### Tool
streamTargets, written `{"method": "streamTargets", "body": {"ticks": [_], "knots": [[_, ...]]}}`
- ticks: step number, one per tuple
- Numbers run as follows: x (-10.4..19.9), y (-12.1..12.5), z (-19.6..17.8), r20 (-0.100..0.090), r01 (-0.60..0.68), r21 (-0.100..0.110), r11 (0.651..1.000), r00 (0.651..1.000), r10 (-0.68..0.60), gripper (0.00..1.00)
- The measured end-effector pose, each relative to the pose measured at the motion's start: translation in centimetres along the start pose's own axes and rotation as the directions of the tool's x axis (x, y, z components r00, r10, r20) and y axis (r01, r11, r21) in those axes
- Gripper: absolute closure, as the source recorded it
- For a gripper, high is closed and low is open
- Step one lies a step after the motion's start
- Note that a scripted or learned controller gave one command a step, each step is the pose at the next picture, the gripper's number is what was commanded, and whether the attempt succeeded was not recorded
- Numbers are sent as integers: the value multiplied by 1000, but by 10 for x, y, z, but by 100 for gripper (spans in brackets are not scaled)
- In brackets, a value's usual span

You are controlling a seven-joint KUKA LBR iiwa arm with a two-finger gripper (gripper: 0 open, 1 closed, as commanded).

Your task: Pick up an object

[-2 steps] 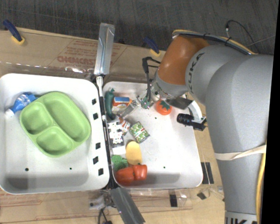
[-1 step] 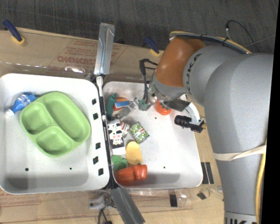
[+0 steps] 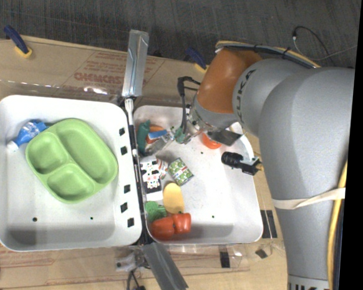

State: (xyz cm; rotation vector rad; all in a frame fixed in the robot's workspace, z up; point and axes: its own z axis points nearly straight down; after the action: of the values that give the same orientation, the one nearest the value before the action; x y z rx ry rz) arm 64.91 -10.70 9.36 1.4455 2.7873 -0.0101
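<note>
Both bins white: left bin (image 3: 13,222), right bin (image 3: 239,208). Left: lime-green divided plate (image 3: 72,159), blue crumpled wrapper (image 3: 27,130). Right: yellow lemon-like piece (image 3: 173,197), red pepper (image 3: 174,224) with green top, green-patterned packet (image 3: 180,170), black-and-white patterned card (image 3: 152,170), orange disc (image 3: 210,141). Arm (image 3: 294,137) grey, orange band. Counter (image 3: 100,69) brown cardboard, red print.

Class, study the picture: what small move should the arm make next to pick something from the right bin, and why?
Probably a short descent. The gripper hangs at the right white bin's far end, by the teal and orange toy clutter, with nothing visibly held. I can't read how its fingers stand.
</note>
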Motion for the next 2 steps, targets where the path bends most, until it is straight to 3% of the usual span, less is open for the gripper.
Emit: {"method": "streamTargets", "body": {"ticks": [1,2], "knots": [[24,-64,2,-5,-296,-1,955,955,296,0],[45,-113,-3,12,-417,-15,909,909,418,0]]}}
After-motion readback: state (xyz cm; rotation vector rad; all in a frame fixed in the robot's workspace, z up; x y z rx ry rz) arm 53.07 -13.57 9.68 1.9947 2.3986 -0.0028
